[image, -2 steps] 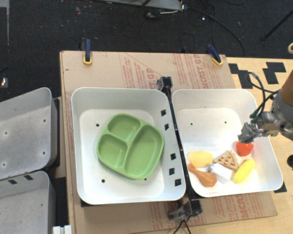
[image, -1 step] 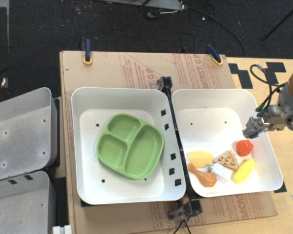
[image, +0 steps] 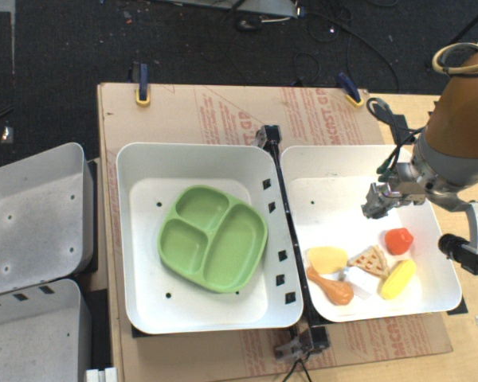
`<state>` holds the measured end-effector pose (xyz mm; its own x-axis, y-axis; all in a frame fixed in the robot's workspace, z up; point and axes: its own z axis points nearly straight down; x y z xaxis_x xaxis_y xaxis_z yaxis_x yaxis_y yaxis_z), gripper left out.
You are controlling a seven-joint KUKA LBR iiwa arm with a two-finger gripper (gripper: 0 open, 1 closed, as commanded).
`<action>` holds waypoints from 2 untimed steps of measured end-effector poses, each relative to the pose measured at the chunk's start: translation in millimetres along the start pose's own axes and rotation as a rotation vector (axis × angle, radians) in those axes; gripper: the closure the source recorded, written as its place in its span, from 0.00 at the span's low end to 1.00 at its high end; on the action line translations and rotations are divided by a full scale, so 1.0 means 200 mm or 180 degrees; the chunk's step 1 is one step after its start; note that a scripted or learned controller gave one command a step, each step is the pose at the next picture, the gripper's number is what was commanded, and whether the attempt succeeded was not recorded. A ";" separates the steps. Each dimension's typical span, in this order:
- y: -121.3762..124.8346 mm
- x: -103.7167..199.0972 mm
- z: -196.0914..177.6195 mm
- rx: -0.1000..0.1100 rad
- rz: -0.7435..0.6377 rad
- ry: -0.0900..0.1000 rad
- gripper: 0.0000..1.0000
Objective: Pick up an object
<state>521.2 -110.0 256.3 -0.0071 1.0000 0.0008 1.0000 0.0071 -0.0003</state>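
Green and three-sectioned, a plastic divided plate lies alone in the left white bin. In the right white bin, clustered near its front edge, sit a pale yellow rounded toy food, an orange drumstick toy, a tan waffle-like wedge, a yellow corn-like piece and a red tomato-like toy. Above them the gripper hangs apart from every toy, apparently holding nothing; whether it is spread or closed I cannot tell. Nothing is lifted yet: descent, grasp and raise all remain.

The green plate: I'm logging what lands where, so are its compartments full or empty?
Empty. The green plate lies flat in the left bin, and all three compartments show bare green.
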 end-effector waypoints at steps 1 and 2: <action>0.10 0.24 0.08 0.0001 -0.0001 0.0001 1.00; 0.18 0.52 0.11 -0.0004 -0.0004 0.0002 1.00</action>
<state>556.7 -5.3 234.9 -0.0083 1.0000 0.0015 1.0000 0.0083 0.0008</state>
